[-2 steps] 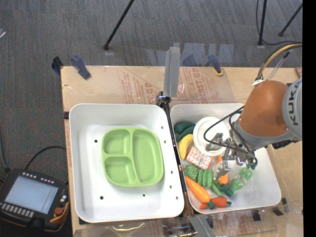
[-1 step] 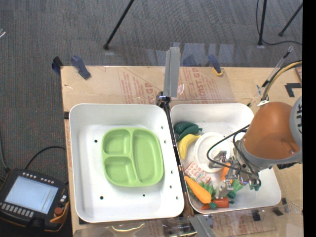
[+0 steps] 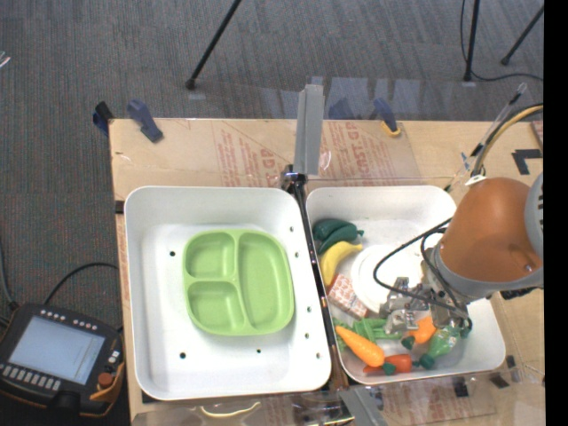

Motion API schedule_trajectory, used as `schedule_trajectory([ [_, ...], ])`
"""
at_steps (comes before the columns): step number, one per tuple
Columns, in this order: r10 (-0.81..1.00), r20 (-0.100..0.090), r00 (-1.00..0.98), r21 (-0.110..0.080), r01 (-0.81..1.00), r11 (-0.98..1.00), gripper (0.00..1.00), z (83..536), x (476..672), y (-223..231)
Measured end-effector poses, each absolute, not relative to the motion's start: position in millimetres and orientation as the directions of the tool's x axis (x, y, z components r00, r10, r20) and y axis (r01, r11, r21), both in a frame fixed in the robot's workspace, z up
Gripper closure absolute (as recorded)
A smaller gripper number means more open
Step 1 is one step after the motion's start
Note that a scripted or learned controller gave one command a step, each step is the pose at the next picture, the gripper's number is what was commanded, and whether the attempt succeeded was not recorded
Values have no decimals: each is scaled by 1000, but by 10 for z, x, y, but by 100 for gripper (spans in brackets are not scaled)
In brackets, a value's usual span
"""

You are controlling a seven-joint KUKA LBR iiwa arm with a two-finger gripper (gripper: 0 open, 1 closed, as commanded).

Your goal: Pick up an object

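My gripper (image 3: 410, 313) hangs low in the right bin (image 3: 444, 201), under the orange wrist band, right over a heap of toy food. Just below and beside it lie a small orange piece (image 3: 424, 329), a green piece (image 3: 444, 344) and an orange carrot (image 3: 361, 345). A white plate (image 3: 374, 273) lies to its upper left, with a yellow banana (image 3: 337, 260) and a dark green vegetable (image 3: 335, 232) beyond. A red-and-white packet (image 3: 348, 298) lies to the gripper's left. The wrist and cables hide the fingertips.
The left bin (image 3: 151, 238) holds a green three-compartment tray (image 3: 238, 281). A grey post (image 3: 309, 136) rises behind the wall where the bins meet. A teach pendant (image 3: 58, 355) sits on the floor at the lower left.
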State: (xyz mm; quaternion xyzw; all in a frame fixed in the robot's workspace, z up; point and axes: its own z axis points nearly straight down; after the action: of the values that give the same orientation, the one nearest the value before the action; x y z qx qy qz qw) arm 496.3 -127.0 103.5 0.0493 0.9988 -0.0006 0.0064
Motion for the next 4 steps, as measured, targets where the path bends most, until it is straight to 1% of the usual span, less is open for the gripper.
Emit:
schedule_trajectory([
  [1, -31, -24, -999, -21, -30, 999, 100, 956, 4818, -956],
  [2, 256, -9, -967, -2, 256, 967, 100, 934, 4913, -1020],
  [3, 503, -15, -864, 4, 503, 864, 100, 937, 4803, -945],
  [4, 730, -6, -683, 3, 730, 683, 100, 929, 4957, -924],
])
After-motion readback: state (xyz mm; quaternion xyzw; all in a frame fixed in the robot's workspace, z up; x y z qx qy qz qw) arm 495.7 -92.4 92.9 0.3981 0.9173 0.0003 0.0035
